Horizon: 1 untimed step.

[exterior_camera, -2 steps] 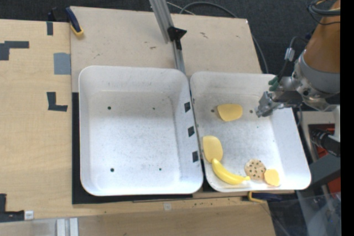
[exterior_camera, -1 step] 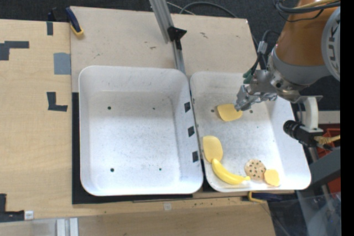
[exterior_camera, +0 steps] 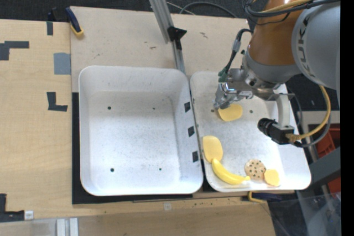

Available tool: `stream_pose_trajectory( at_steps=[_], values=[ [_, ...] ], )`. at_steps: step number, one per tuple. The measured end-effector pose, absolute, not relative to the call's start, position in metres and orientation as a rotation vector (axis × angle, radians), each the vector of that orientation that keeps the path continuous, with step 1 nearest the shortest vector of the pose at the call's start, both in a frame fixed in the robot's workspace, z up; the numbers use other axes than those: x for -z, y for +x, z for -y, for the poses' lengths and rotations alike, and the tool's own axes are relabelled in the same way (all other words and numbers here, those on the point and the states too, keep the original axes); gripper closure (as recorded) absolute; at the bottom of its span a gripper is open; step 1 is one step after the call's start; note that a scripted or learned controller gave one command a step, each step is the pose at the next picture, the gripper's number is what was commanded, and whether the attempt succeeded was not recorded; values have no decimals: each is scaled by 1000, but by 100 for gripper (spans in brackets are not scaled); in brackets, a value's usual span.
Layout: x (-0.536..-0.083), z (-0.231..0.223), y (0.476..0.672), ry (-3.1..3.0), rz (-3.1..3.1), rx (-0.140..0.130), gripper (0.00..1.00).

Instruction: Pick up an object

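We hang our gripper right over the yellow piece in the right bin, lined up to grab; its pincer state we cannot tell

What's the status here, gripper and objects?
Gripper low over right bin, touching yellow piece. Banana, cookie lie nearer the front. Nothing blocking.
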<state>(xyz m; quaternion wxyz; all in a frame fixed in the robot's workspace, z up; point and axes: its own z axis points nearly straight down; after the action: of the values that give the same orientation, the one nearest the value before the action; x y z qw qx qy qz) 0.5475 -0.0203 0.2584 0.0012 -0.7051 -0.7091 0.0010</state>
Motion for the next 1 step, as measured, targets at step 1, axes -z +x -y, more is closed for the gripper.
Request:
stream_pose_trajectory(
  at_steps=[1],
  values=[
    [-260,-30,570,-2213,2228,1,100]
  ],
)
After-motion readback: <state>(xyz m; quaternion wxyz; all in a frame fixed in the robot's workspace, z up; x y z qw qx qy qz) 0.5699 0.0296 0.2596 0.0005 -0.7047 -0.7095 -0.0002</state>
